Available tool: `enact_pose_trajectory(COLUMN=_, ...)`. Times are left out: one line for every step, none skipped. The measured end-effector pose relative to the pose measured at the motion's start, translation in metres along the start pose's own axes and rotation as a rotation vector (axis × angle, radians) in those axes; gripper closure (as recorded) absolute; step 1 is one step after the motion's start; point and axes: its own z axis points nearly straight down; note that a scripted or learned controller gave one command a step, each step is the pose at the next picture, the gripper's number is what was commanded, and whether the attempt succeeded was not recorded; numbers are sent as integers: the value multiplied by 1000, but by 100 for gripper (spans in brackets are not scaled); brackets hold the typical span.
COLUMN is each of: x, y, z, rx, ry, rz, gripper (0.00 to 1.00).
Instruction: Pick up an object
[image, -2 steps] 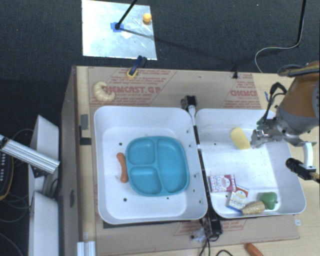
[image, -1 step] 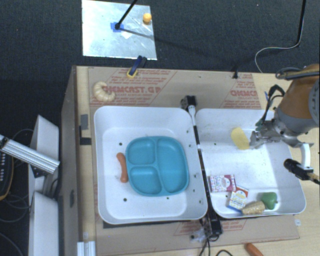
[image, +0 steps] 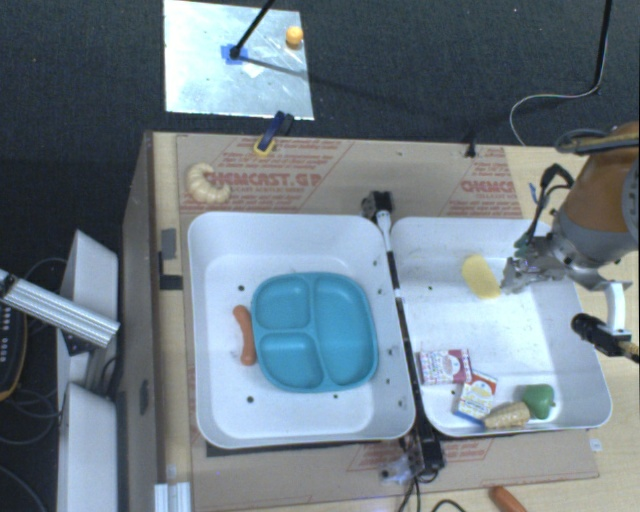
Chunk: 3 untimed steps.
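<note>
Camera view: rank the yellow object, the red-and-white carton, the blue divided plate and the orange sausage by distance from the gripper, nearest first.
1. Yellow object, right bin, just left of the gripper.
2. Red-and-white carton, right bin, lower left of it.
3. Blue divided plate, left bin's middle.
4. Orange sausage, left bin, beyond the plate's left edge.

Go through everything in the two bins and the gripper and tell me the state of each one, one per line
Blue divided plate: flat in the left bin, compartments bare.
Sausage: lying left of the plate, beside its rim.
Yellow object: lying in the right bin, near the gripper.
Red and white carton: lying flat.
Small box: lying at the bin's front edge.
Green pepper: resting in the front right corner.
Gripper: low beside the yellow object, holding nothing visible.
</note>
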Motion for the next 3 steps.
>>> enact_pose_trajectory(x=-14, y=9, z=-23, rx=2, ry=0, rz=1, gripper=100)
enact_pose_trajectory(x=-13, y=17, z=-35, rx=1, ry=1, rz=-2, gripper=100)
enact_pose_trajectory(x=-13, y=18, z=-46, rx=-2, ry=0, rz=-5, gripper=100)
